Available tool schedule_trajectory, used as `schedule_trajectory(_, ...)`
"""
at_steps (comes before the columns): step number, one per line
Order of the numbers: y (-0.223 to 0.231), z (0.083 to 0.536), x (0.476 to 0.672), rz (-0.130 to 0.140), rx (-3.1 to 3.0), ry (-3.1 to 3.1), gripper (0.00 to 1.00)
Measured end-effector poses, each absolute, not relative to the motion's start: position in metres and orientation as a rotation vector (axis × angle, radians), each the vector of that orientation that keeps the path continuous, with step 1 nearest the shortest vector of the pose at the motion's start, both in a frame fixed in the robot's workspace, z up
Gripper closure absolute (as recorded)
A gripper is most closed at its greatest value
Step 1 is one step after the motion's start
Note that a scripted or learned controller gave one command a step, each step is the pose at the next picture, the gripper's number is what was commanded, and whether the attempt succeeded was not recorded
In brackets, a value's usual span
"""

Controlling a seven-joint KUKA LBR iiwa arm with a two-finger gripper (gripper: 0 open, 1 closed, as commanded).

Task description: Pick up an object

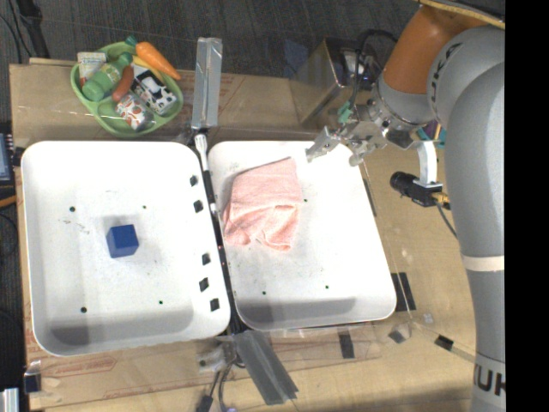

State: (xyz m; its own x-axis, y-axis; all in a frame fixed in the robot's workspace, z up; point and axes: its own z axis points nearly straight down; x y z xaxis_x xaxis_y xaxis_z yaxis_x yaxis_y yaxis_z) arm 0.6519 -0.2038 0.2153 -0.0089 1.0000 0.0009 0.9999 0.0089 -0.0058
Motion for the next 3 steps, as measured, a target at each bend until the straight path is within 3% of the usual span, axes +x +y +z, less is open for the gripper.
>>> schedule_trajectory(1, -0.143, 0.093, 0.602, 0.000, -1.993, -2.426, 0.00)
schedule_trajectory(2, -0.143, 0.103, 0.602, 0.002, -1.987, -2.430, 1.00)
schedule_trajectory(3, -0.115, 0.223, 0.657, 0.001, -1.948, -2.464, 1.00)
